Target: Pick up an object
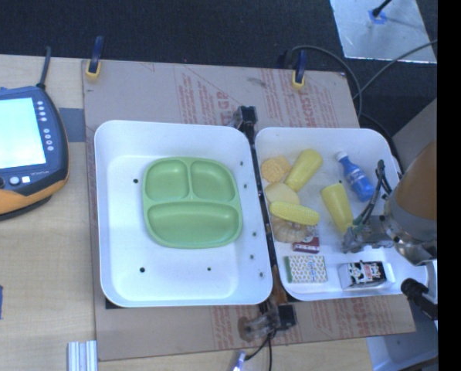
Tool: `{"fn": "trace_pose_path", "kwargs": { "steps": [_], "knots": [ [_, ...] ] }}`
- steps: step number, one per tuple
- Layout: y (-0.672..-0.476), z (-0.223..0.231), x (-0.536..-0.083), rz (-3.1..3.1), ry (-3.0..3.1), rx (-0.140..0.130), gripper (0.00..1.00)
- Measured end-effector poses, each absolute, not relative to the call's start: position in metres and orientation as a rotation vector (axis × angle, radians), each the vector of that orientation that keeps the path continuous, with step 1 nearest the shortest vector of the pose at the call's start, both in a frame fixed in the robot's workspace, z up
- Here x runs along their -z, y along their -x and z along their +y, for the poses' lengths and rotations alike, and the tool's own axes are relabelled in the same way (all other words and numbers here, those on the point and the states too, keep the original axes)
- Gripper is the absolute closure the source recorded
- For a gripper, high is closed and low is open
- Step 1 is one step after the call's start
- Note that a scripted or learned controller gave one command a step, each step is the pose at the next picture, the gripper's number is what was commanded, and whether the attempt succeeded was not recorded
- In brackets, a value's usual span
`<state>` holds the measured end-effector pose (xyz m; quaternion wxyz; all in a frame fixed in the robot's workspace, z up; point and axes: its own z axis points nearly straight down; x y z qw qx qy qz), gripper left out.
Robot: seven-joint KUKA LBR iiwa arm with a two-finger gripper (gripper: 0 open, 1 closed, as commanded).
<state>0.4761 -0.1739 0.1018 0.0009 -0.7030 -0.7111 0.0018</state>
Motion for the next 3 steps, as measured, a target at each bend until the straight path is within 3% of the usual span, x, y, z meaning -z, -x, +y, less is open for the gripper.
{"fn": "trace_pose_path", "kwargs": {
  "steps": [1, 2, 3],
  "knots": [
    [-0.476, -0.174, -0.102, -2.233, 2.208, -0.006, 0.0],
    [-0.554, -0.149, -0.092, -2.23, 2.212, -0.003, 0.0],
    [-0.602, -0.166, -0.092, -2.225, 2.216, 0.0, 0.0]
  ]
}}
